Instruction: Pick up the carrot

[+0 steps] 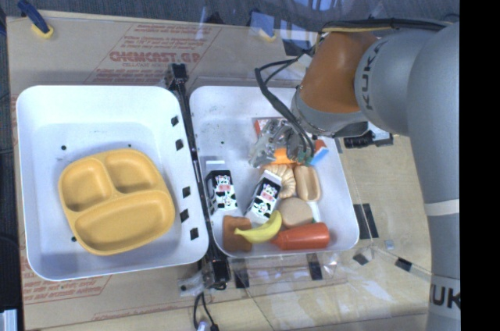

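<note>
Cardboard-covered bench (pixel 141 48), print reads "CHEMCAST". Arm (pixel 391 87) bent over right bin (pixel 207 107); gripper (pixel 275 140) near carrot (pixel 283 156), finger state unclear.

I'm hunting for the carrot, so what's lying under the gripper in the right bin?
Under the gripper in the right bin, an orange piece and a blue bit peek out. The arm covers the rest, so whether the orange piece is the carrot is unclear.

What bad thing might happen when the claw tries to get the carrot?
1. The carrot is mostly hidden under the claw, so it might get only a poor hold.
2. Toys crowd close: a milk carton, a hot dog bun and a banana. The claw might bump or lift the wrong one.
</note>
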Available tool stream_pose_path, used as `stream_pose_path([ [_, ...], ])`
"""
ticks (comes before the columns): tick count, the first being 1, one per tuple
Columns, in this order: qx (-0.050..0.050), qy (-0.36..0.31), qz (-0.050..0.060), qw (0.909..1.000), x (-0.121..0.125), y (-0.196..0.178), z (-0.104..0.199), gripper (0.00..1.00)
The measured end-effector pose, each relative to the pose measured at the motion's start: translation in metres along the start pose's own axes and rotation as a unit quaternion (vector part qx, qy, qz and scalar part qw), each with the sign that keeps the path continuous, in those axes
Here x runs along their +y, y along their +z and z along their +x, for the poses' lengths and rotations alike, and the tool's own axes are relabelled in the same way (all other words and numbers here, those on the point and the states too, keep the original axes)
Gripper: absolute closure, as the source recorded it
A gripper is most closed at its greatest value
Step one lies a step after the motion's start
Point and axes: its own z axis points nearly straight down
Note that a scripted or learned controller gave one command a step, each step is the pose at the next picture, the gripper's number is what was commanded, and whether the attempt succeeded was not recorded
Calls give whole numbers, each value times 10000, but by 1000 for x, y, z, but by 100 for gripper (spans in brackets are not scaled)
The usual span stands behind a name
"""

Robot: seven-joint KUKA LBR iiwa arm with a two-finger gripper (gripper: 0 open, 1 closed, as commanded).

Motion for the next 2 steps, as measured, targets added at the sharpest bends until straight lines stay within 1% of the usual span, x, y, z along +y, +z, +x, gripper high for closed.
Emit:
stream_pose_path([
  [1,1,392,-10,9992,43,-48,67,100],
  [2,3,361,1,9993,43,-57,67,100],
])
